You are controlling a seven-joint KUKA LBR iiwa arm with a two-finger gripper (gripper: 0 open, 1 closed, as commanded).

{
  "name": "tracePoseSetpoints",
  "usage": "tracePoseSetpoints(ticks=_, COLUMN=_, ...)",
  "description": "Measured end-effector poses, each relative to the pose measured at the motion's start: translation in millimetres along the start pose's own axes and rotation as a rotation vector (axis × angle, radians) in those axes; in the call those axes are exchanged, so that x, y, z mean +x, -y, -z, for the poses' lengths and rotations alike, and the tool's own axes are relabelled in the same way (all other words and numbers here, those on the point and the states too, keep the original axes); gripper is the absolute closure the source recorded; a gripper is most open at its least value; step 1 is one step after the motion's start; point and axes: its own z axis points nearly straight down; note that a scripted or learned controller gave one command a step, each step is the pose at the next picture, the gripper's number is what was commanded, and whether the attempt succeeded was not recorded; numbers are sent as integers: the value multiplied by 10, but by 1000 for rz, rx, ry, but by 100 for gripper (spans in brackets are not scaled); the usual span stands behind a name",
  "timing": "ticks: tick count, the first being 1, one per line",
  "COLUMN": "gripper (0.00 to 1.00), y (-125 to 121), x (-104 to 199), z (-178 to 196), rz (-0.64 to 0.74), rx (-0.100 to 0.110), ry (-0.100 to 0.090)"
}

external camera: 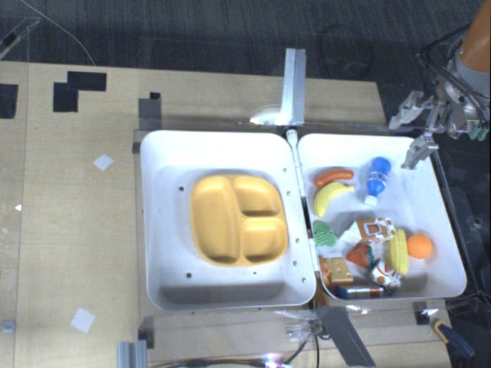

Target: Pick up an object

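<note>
Fingers [418, 153] hang spread and empty above the right bin's [453, 228] far right corner. Nearest candidate, the blue bottle [376, 176], lies just left of them, its long axis running toward the near side.

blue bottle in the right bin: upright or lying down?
Lying down. The blue bottle shows its full side along the right bin floor, white cap end toward the banana.

arm: enters from right, raised | claw [416, 138]: fingers spread apart, holding nothing
</note>
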Motion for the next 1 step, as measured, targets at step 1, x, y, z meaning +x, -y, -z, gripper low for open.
tracePoseSetpoints(ticks=1, gripper=0, y=58, x=246, z=-1012, rz=-158, rx=-1, ry=-5)
